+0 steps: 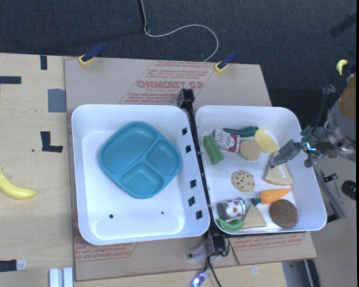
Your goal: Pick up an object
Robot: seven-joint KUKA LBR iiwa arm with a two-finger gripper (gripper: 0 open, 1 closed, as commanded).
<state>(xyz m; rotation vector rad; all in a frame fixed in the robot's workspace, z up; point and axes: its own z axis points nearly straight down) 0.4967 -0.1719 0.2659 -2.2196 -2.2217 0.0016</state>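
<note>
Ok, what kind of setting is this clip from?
Most likely a robot lab's pick-and-place test bench: two white bins clamped on cardboard, toy food such as a cookie and carrot, and black tape marks on the bench.

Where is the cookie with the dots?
The cookie lies in the right bin, near its middle, just left of the cheese wedge and above the carrot.
</note>
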